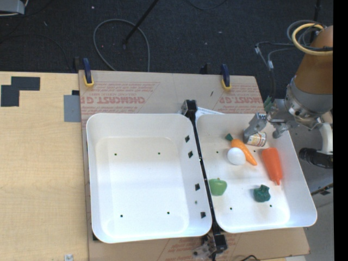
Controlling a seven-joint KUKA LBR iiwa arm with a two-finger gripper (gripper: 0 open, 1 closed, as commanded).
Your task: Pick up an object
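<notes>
The right bin holds several small objects. A carrot with a green top lies against a white egg. Right of them lies an orange-red pepper-like piece. A light green fruit sits near the divider, and a dark green broccoli-like piece is toward the front. A small tan cylinder lies at the back of the bin. My gripper hovers over the bin's back right, open, its left finger just above the tan cylinder. Nothing is between the fingers.
The left bin sits beside the right one, with a black divider strip between them. Both rest on cardboard held by two clamps. The arm's orange band rises at the right, trailing cables.
</notes>
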